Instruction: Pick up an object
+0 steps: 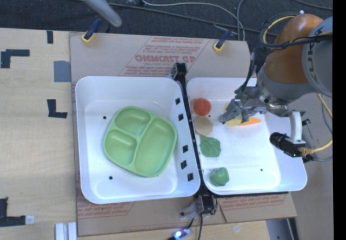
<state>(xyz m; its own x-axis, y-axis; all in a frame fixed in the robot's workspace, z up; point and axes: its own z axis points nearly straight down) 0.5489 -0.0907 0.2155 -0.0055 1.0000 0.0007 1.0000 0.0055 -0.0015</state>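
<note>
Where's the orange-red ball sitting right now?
The orange-red ball lies in the right bin, near its upper-left corner by the divider, just above the tan disc and left of the gripper.

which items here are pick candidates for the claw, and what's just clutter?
Pick candidates, all in the right bin:
- red ball
- tan disc
- leafy green piece
- green lump
- yellow piece and orange piece, both under the claw

Lying about:
- green divided plate in the left bin
- yellow clamps on the cardboard
</note>
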